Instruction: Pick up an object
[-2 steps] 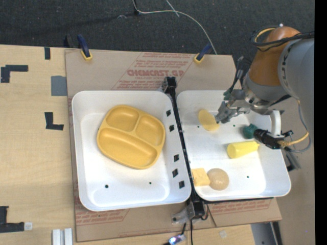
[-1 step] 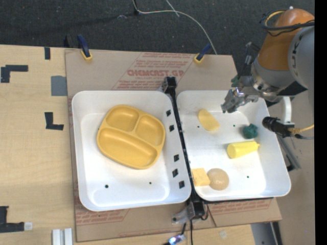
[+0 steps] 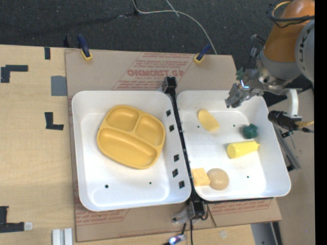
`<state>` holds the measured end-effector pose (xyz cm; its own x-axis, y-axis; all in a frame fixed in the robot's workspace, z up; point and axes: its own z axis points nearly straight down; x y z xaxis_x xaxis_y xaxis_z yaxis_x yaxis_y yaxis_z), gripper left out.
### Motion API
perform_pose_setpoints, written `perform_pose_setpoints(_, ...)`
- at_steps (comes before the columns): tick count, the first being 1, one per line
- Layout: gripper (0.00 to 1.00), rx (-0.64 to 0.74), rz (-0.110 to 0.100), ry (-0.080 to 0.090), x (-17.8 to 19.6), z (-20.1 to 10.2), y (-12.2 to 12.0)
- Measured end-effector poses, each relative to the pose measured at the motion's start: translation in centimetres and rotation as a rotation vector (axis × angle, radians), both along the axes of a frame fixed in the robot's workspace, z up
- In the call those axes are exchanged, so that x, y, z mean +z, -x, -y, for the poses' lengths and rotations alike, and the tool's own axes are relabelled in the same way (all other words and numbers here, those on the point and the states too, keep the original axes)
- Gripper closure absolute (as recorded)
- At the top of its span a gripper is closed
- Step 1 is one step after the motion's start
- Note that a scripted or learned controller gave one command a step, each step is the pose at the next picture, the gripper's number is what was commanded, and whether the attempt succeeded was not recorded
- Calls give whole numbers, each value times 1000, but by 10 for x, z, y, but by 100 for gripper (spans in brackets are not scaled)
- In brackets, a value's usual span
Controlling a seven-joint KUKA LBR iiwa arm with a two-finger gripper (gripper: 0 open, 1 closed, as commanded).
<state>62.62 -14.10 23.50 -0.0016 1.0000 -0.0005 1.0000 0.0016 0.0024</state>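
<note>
In the right bin lie a pale yellow oval piece toward its far left, a small green object at right, a yellow wedge-like block just near of that, and a tan round piece touching a yellow square block at the near edge. The gripper hangs over the bin's far rim, right of the oval piece, holding nothing; whether its fingers are spread I cannot tell. The left bin holds a yellow divided plate.

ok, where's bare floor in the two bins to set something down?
Left bin: a strip along the near edge and left side around the yellow divided plate. Right bin: middle floor between the pale yellow piece and the tan ball. Crowded: far-right corner, gripper and green piece.
</note>
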Motion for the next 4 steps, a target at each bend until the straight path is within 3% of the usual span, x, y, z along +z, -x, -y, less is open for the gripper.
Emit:
perform_pose_setpoints(2,100,4,-3,-1,8,-96,-18)
perform_pose_setpoints(3,100,6,-3,-2,6,-159,-23)
perform_pose_setpoints(4,100,4,-5,-1,-12,-207,-33)
